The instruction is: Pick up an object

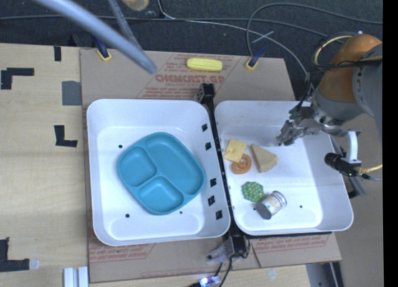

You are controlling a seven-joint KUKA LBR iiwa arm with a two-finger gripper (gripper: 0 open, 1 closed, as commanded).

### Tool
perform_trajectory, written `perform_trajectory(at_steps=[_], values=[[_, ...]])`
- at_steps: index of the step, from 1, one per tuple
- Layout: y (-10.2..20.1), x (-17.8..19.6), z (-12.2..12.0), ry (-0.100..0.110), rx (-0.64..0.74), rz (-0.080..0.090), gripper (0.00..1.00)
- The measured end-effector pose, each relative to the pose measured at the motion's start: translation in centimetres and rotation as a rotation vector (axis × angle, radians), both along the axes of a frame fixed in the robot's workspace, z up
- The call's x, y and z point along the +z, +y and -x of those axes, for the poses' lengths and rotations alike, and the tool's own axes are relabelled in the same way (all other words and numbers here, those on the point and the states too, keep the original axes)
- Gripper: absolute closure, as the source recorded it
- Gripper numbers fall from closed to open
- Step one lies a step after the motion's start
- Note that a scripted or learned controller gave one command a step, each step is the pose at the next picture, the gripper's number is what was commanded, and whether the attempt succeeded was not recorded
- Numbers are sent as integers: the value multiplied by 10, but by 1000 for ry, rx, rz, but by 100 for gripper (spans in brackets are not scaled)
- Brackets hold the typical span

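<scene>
The right bin point(311, 217) holds a yellow cheese block point(235, 150), an orange round slice point(241, 166), a tan wedge point(264, 158), a green knobbly piece point(252, 190) and a small metal can point(271, 204) lying on its side. My gripper point(290, 132) hangs over the upper right part of that bin, right of the tan wedge and apart from it. Nothing shows between its fingertips.
The left bin point(99, 124) holds a blue divided plate point(161, 172). A yellow banana-like piece point(204, 64) lies on the cardboard behind the bins. Cables run across the back, and a grey pole point(81, 15) slants over the upper left.
</scene>
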State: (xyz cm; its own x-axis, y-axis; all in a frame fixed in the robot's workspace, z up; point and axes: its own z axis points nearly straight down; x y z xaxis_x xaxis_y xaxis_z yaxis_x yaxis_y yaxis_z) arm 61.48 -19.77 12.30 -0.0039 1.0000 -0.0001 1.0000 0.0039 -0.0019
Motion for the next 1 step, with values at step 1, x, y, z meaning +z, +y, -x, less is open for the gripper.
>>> perform_trajectory(at_steps=[1], values=[[1,46,-9,-5,-2,1,100]])
